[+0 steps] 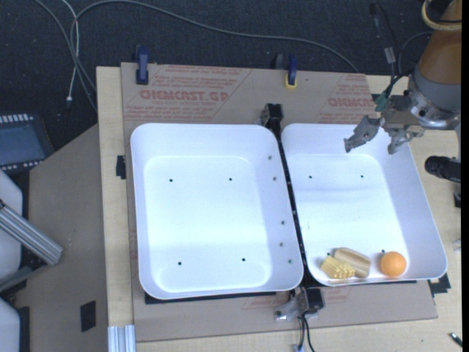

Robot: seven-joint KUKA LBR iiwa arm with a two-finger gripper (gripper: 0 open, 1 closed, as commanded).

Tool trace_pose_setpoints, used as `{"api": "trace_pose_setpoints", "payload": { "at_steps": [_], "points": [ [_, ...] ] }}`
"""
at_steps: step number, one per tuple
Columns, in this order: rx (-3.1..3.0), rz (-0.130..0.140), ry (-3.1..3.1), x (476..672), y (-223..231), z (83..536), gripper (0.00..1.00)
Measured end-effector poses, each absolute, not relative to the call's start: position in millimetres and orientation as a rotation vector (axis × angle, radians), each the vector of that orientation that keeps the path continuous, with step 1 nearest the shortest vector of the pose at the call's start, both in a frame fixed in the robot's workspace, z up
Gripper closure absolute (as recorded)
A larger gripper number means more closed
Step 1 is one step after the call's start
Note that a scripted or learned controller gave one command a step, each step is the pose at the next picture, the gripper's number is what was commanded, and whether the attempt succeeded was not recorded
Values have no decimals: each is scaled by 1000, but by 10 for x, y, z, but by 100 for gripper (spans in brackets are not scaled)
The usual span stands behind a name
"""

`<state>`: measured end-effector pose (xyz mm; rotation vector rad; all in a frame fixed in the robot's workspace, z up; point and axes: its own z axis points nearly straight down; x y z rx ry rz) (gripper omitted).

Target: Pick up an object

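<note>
- We found the gripper hanging over the far right corner of the right bin, its two fingers spread apart with nothing between them
- The things to pick lay at the opposite end of that same bin, pressed into its near edge: an orange ball toward the near right corner, a tan bread roll to its left, and a yellow piece of corn touching the roll on its near left side
- The relation that mattered most, as we judged it, was that all three lay nearer than the gripper and well apart from it, so the coming move would have to run along the bin from far to near
- The ball sat almost straight toward us from the gripper; the roll and corn lay a little further left
- The roll's long axis ran left to right, so we reckoned the fingers would need to close across it from far and near
- The ball stood clear of the other two, which made it the easier target in our view
- The left bin held nothing we could pick
</note>
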<state>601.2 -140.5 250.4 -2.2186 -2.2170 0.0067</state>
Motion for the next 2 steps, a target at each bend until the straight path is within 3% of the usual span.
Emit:
{"api": "trace_pose_setpoints", "payload": {
  "at_steps": [1,2],
  "points": [
    [-2222,-1,-2222,6025,-1403,2545,0],
    [-2218,3,-2220,5950,-1331,2054,0]
  ]
}}
